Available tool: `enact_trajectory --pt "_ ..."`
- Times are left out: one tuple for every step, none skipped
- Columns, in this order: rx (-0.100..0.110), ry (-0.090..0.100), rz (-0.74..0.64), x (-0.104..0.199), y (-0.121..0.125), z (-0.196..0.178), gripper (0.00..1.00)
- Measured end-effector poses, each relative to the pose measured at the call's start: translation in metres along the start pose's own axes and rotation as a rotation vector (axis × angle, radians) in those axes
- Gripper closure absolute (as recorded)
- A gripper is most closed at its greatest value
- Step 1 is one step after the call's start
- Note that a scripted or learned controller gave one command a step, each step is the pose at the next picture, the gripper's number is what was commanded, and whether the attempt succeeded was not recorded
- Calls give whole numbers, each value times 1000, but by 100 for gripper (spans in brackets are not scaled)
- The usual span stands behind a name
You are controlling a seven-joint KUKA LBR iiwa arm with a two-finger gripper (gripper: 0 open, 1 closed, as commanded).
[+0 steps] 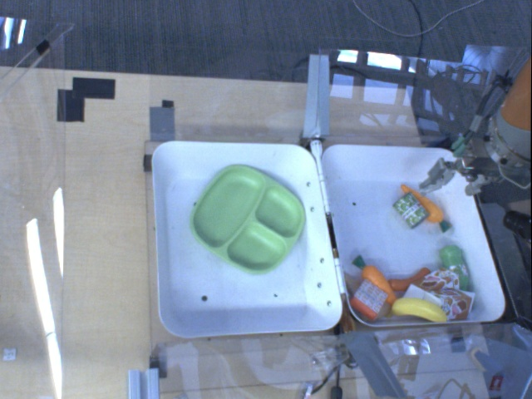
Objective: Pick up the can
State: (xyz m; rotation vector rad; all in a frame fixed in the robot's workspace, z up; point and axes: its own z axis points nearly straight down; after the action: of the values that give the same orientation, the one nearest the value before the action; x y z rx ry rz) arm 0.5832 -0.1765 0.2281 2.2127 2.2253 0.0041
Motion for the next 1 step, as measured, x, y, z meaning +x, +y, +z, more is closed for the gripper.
enact_trajectory --pt "-6 -2 -198 -12 33 140 0"
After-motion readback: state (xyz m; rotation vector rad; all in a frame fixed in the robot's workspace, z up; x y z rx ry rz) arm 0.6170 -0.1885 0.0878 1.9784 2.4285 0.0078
